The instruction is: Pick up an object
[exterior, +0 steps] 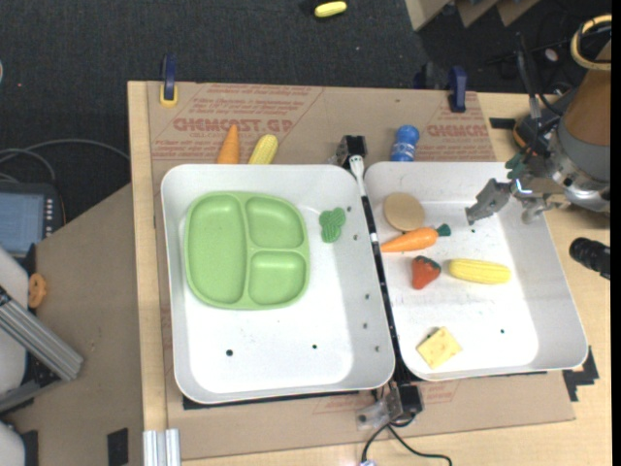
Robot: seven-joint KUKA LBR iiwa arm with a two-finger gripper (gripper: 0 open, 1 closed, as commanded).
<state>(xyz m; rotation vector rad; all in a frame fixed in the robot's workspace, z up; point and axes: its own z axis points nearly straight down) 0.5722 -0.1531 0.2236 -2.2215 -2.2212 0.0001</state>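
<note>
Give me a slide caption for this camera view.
End effector hovers above right bin holding toy carrot, corn.

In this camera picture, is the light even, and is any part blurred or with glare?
Camera view: the light is soft and even, with faint shadows under the carrot and corn; the white right bin looks bright, without hard glare; the green plate is sharp; the end effector at the right is a little soft, its shape hard to read.

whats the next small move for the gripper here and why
Probably ease the gripper toward the view's left and down over the corn cob. It hangs above the right bin's upper right part with nothing between its fingers, and the corn lies apart from the strawberry and carrot.
</note>
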